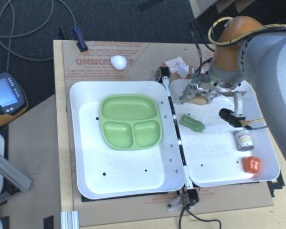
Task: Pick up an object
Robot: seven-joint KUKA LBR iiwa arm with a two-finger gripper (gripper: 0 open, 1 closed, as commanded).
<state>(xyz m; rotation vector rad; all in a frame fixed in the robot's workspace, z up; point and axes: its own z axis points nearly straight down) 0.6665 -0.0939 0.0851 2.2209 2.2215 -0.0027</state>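
My gripper [200, 92] hangs low over the far left corner of the right bin [214, 175]. A tan, cracker-like piece [198, 100] lies right under it, partly covered by the gripper. Whether it is held cannot be told. A green pod-shaped object [192, 123] lies in the same bin just in front of the gripper. A small jar with a pale label [244, 140] stands toward the bin's right side. Close to the near right corner sits an orange-red object [251, 164].
The left bin [86, 166] holds a green divided plate [131, 121]. Beyond the bins, on the cardboard, lie a white egg-shaped object [118, 61], a blue clip [79, 38] and a crumpled wrapper [176, 66]. The grey arm covers the right bin's far right corner.
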